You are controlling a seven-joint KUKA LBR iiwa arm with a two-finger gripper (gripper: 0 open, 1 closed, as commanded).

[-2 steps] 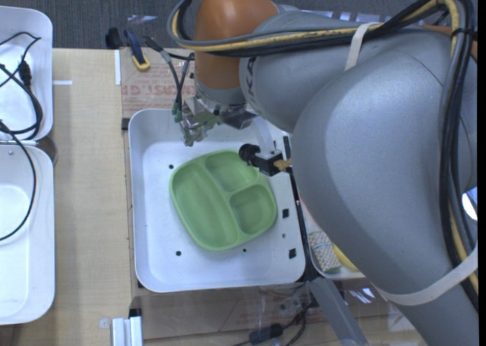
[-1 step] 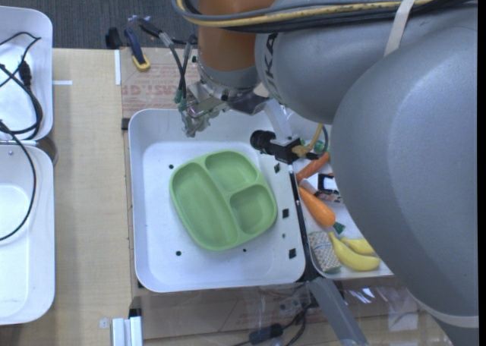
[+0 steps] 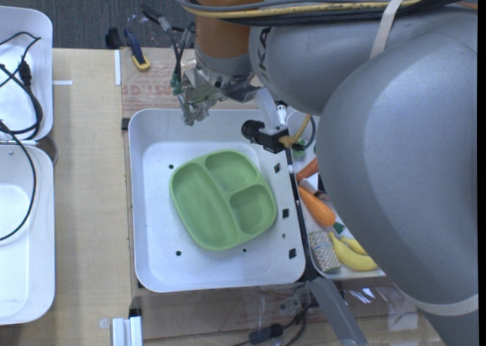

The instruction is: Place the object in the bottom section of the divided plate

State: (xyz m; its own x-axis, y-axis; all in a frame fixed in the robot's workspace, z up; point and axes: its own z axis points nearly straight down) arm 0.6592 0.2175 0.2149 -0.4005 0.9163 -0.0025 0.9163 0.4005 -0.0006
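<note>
Camera view: grey arm (image 3: pixel 380 109) w/ orange band (image 3: pixel 228 3) comes in from the right and covers most of the right bin. Gripper (image 3: pixel 194 105) hangs over the far-left corner of the left bin (image 3: pixel 152 261), at its far rim, tips pointing down at the white floor just inside the wall. Can't tell what state the gripper is in; nothing visible in its grip.

Green divided plate (image 3: pixel 222 199) lies flat near the middle of the left bin, turned at a slant, three sections, all bare. It sits apart from the gripper, closer to the bin's near-right part.

Right bin (image 3: pixel 326 265), seen only as a strip along its left edge: carrot (image 3: pixel 317 208) just beside the divider between the bins, banana (image 3: pixel 351 253) nearer the near edge, touching or almost touching a speckled piece (image 3: pixel 323 250) next to it. Can't tell which of these is the task's object.

Black cables (image 3: pixel 19 102) loop over white trays at the bench's left edge.
</note>
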